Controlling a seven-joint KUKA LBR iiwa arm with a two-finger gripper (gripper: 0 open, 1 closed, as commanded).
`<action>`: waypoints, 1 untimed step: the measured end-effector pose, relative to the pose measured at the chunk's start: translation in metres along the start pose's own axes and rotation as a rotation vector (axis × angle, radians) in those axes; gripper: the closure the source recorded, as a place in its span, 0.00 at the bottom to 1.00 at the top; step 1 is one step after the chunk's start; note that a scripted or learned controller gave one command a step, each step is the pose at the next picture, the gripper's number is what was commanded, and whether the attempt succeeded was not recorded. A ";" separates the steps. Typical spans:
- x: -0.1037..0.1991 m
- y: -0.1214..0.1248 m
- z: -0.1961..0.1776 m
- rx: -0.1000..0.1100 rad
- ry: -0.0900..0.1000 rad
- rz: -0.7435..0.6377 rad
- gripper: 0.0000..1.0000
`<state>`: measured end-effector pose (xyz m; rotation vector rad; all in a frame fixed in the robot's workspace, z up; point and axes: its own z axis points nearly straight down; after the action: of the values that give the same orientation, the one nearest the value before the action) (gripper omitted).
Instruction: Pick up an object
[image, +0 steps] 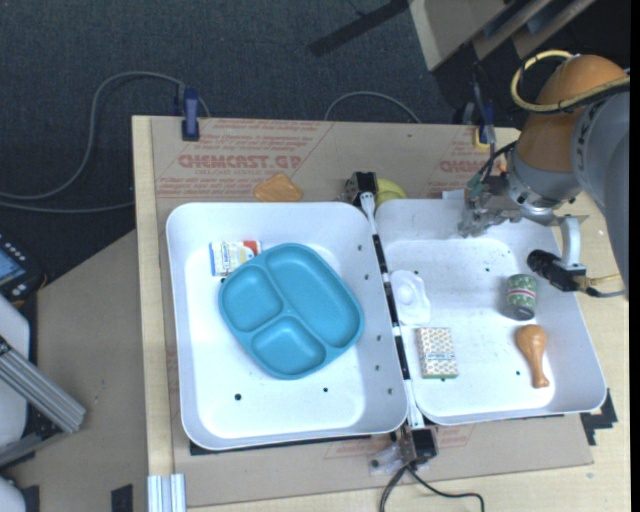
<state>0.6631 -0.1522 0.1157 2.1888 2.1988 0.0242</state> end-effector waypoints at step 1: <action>0.000 -0.001 0.002 0.003 0.000 0.000 0.00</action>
<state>0.6624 -0.1519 0.1141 2.1906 2.2003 0.0214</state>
